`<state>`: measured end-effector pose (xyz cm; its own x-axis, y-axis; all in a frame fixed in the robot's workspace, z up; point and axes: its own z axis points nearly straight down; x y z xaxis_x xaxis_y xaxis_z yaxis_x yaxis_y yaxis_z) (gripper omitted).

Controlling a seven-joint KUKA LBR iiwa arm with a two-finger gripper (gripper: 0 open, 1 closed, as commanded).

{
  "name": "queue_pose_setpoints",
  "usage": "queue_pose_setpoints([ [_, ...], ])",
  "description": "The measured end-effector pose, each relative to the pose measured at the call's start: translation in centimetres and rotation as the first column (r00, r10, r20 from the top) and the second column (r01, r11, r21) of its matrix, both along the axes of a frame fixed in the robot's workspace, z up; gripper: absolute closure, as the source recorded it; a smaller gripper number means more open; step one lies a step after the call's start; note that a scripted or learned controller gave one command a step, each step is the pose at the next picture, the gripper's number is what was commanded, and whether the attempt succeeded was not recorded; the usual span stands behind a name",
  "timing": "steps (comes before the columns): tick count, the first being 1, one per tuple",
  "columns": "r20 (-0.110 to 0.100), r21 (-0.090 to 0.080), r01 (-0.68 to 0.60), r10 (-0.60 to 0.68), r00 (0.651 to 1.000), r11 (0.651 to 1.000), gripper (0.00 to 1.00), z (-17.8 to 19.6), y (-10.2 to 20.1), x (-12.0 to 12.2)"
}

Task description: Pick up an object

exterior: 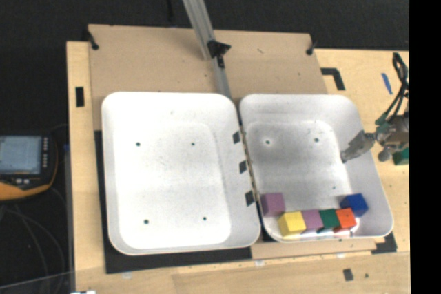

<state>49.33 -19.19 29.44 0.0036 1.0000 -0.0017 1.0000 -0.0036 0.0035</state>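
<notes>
Gripper (358,146) was seen at right bin (289,113) edge | finger state unreadable | blocks (313,219) were clustered at near wall

The gripper (358,146) pokes in at the right, over the right bin (296,113). It is small and blurry, so the jaws are hard to make out. The arm behind it is cut off by the picture's edge. In the bin's near corner, the blocks sit tight together. The green block (329,218) is partly hidden by the orange block (345,218). A small screen (24,158) at the left is cut off, and its display is too blurry to read.
</notes>
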Motion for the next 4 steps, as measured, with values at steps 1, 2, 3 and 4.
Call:
queue_pose_setpoints([
  [1, 0.0, 0.0, 0.002, -0.002, 1.0, 1.0, 0.0, 0.0, 0.0, 0.0],
  [2, 0.004, -0.002, -0.008, 0.008, 1.0, 1.0, 0.0, 4.7, -0.8, 2.9],
  [3, -0.007, 0.005, -0.011, 0.011, 1.0, 1.0, 0.0, -1.4, 7.8, -0.1],
  [4, -0.002, 0.001, -0.003, 0.003, 1.0, 1.0, 0.0, -1.2, 7.4, -0.1],
])
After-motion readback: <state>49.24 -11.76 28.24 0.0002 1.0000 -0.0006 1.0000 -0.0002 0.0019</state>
